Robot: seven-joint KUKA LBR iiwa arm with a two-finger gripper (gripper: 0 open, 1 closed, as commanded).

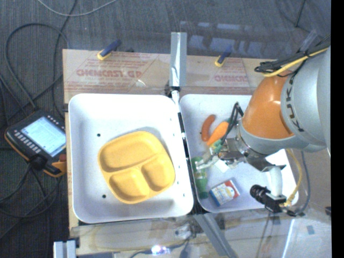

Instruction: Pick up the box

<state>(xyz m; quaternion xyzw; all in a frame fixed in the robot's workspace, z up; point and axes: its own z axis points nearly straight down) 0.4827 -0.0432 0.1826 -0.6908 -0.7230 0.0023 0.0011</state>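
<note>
The box [224, 192] is small, white and blue with a red patch, and lies flat near the front edge of the right bin [189, 123]. My gripper [222, 153] hangs over the middle of that bin, just behind the box and apart from it, largely hidden under the orange wrist band. Nothing shows held in it.
Two orange carrot-like pieces [213, 129] lie at the back of the right bin, close to the gripper. A green bottle [201, 177] lies along its left wall, next to the box. The left bin [86, 122] holds a yellow compartment plate [137, 166].
</note>
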